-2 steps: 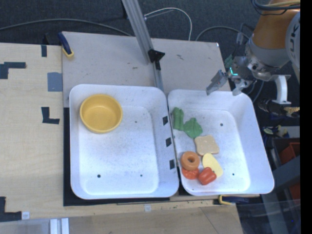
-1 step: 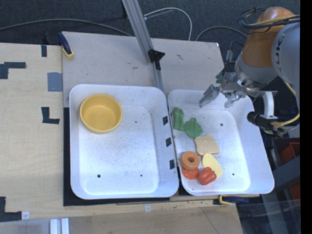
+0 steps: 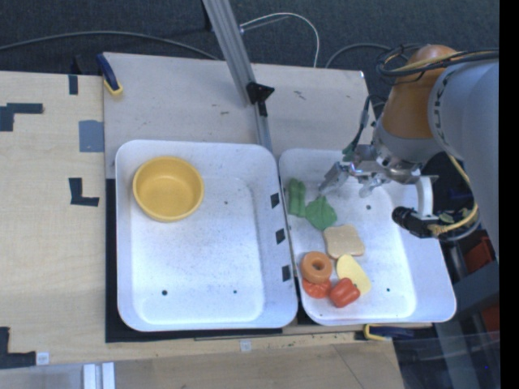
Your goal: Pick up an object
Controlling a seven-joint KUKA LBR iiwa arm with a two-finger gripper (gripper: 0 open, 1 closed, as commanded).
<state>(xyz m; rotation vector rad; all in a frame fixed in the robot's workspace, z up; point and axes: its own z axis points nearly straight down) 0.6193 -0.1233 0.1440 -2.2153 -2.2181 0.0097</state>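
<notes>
Arm point(image 3: 454, 96) cut off at the picture's right edge; far right corner of right bin point(image 3: 405, 290) hidden beneath wrist.

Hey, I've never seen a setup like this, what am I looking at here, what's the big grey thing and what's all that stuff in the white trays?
The picture comes from a camera fixed above a bench, looking down at a slant. The big grey thing with the orange band is a robot arm reaching in from the right. At its end is a gripper, a two-finger claw for picking things up, hanging over the right tray; nothing shows between its fingers. The right tray holds toy food: a green leafy piece, a slice of bread, a donut, a yellow piece and a red pepper. The left tray holds a yellow bowl.
</notes>
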